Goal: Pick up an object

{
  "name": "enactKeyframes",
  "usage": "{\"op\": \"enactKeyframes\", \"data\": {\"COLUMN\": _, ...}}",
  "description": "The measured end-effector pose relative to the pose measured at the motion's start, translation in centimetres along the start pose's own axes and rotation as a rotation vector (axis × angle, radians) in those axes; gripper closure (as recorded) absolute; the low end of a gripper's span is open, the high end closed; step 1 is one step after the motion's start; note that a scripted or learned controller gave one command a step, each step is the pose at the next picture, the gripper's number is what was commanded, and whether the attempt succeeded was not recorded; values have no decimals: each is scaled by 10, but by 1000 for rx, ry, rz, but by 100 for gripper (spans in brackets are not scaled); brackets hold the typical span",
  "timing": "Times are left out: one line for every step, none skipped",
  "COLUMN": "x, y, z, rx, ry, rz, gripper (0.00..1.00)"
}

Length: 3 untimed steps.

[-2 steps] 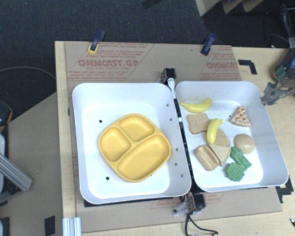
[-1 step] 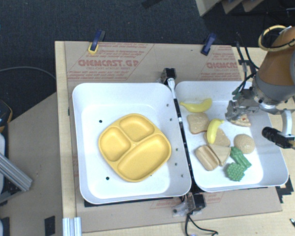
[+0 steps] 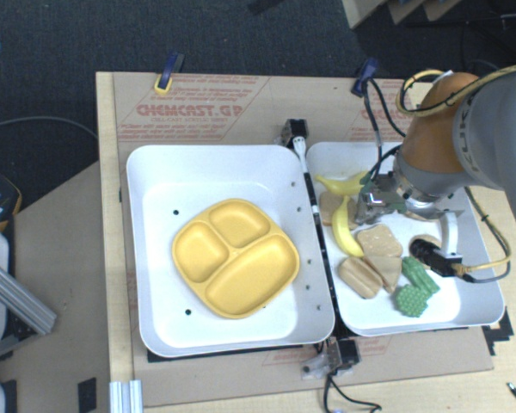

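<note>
Nothing looks lifted yet: the gripper (image 3: pixel 372 200) sits low over the right bin (image 3: pixel 464 305), at the right of the frame, and from where I stand I cannot tell how wide it is or whether it has anything. The banana (image 3: pixel 345 233) lies just left of and below it, with tan blocks (image 3: pixel 380 244) and green pieces (image 3: pixel 417 274) toward the lower right. I'd judge the grasp and the lift are both left to do.

Robotics lab. Evidence: board (image 3: pixel 241 101) clamped at the top edge, two white bins (image 3: pixel 146 231), loose cable (image 3: pixel 43 120) on dark carpet (image 3: pixel 112 15), aluminium rail (image 3: pixel 17 298) lower left.
</note>
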<state>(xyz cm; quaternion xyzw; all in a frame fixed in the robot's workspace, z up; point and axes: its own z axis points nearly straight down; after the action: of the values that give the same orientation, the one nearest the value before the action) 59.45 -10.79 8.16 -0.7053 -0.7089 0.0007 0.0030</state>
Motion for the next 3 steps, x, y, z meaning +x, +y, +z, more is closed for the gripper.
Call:
{"op": "enactKeyframes", "data": {"x": -4, "y": 1, "z": -14, "rx": -7, "ry": -3, "rz": 5, "gripper": 100}}
{"op": "enactKeyframes", "data": {"x": -4, "y": 2, "z": -24, "rx": -10, "ry": -4, "rz": 6, "gripper": 100}}
{"op": "enactKeyframes", "data": {"x": -4, "y": 2, "z": -34, "rx": -12, "ry": -5, "rz": 6, "gripper": 100}}
